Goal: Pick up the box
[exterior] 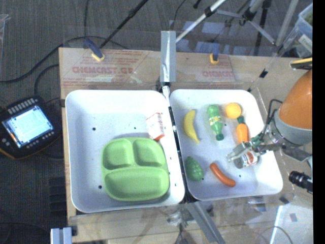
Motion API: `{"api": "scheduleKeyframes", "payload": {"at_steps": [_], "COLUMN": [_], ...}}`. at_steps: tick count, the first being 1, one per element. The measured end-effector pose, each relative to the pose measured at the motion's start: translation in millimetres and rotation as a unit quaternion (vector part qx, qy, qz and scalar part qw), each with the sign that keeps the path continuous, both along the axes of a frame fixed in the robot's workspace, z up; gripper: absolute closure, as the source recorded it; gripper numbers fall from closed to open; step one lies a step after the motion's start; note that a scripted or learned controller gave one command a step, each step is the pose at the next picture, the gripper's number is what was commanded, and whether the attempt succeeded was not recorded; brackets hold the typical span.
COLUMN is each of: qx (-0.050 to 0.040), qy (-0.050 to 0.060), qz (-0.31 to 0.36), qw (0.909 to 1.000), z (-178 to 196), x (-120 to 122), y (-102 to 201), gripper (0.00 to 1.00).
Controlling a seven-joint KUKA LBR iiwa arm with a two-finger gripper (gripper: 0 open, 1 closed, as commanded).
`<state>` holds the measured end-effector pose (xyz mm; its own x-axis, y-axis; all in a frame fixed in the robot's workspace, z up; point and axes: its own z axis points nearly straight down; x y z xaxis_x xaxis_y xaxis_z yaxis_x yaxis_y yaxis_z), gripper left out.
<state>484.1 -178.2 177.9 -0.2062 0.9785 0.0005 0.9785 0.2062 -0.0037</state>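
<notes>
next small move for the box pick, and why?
Probably travel left across the divider toward the box. The gripper sits over the right bin, near the carrot and sausage, while the box lies in the left bin beside the green tray.

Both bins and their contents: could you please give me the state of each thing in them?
box: lying tilted in the left bin, beside the green tray
banana: lying flat, right bin
green bottle: on its side
carrot: lying flat
sausage: lying flat
gripper: low over the right bin, apart from the box
</notes>
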Motion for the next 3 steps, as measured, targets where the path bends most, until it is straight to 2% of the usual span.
{"api": "scheduleKeyframes", "payload": {"at_steps": [1,2,3], "qx": [0.0005,-0.0017,-0.0022], "qy": [0.001,-0.007,-0.008], "qz": [-0.02,-0.032,0.025], "qw": [0.9998,0.9995,0.9997], "z": [-34,-89,-88], "x": [79,142,80], "y": [18,20,33], "gripper": [0.0,0.0,0.0]}}
